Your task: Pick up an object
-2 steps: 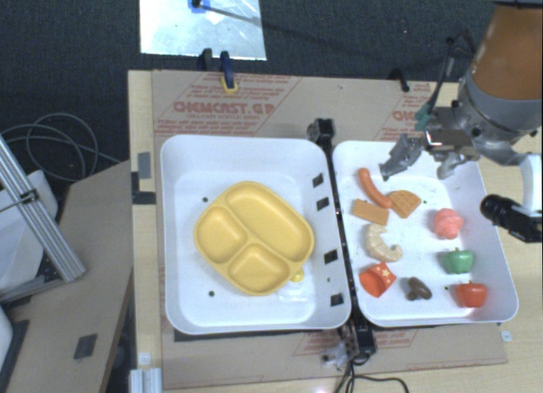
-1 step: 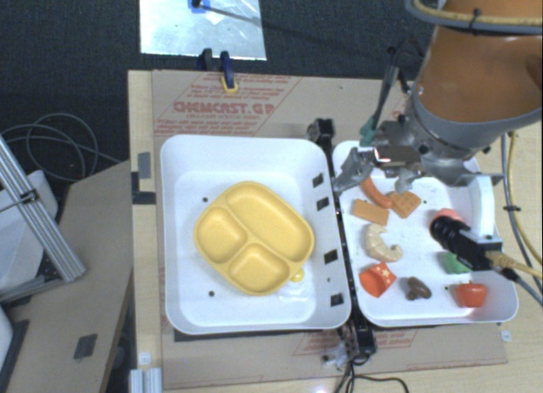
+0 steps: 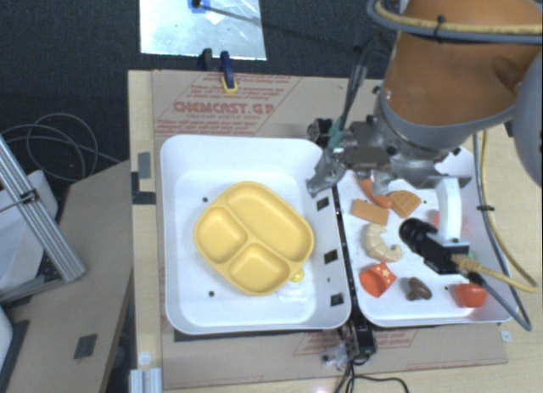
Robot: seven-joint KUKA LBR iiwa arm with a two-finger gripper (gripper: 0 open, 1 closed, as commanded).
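The right bin (image 3: 424,318) holds several small food-like pieces: a tan slab (image 3: 370,211), an orange ridged piece (image 3: 405,203), a pale curved piece (image 3: 381,244), a red chunk (image 3: 377,278), a brown lump (image 3: 416,289) and a red-orange piece (image 3: 468,294). A yellow divided plate (image 3: 253,236) lies in the middle of the left bin (image 3: 174,238). My gripper (image 3: 322,176) hangs low over the wall between the two bins, near their far end, left of the tan slab. Nothing is visibly held in it. The arm's bulk hides the right bin's far part.
A cardboard sheet (image 3: 225,107) lies under the bins, held by a clamp (image 3: 227,73) at the far edge. A shiny panel (image 3: 202,8) sits beyond it. Cables (image 3: 51,149) and a metal frame (image 3: 34,221) stand at the left.
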